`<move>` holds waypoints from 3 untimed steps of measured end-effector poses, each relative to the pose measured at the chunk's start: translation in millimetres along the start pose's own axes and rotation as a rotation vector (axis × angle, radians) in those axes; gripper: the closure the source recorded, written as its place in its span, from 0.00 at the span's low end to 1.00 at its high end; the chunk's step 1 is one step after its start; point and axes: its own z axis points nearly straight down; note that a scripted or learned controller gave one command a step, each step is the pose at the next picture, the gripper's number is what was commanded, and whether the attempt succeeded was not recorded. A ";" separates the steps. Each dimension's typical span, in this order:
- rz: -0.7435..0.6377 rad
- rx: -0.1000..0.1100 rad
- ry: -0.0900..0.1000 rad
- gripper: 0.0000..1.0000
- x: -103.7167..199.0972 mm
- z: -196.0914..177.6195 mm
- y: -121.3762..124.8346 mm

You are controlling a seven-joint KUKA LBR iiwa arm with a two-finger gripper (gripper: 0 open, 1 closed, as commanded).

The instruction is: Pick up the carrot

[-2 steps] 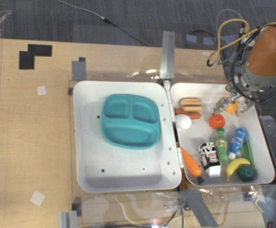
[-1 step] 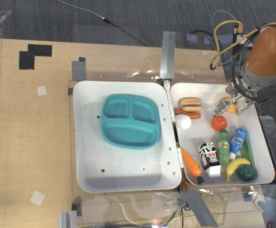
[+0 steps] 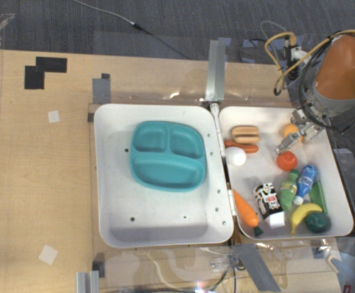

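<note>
From the overhead camera you saw two white bins side by side: the left bin [image 3: 113, 182] carried a teal divided plate [image 3: 168, 155], and the right bin [image 3: 342, 188] held the food items. The carrot [image 3: 245, 208] lay at the right bin's lower-left, tilted, hard against the wall shared with the left bin, its narrow end pointing toward the milk carton [image 3: 267, 199] just beside it. The arm [image 3: 342, 69] came in at the upper right, and the gripper [image 3: 297, 135] hung over the bin's upper-right part, well apart from the carrot. Its fingers [image 3: 286, 144] looked slightly parted with nothing between them, though the slant makes that hard to judge. Just below the gripper sat a tomato [image 3: 286, 160]; a small orange item [image 3: 290, 129], perhaps fruit, showed beside it. A hot dog [image 3: 244, 135] and a white egg [image 3: 235, 157] lay to the upper left, and a banana [image 3: 304, 213], a blue bottle [image 3: 305, 182] and green pieces clustered lower right.
</note>
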 end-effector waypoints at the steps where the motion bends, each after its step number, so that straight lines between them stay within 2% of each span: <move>1: 0.044 -0.001 -0.003 0.00 -7.1 1.1 -2.3; 3: 0.265 -0.003 -0.004 0.00 -3.1 -0.2 -0.4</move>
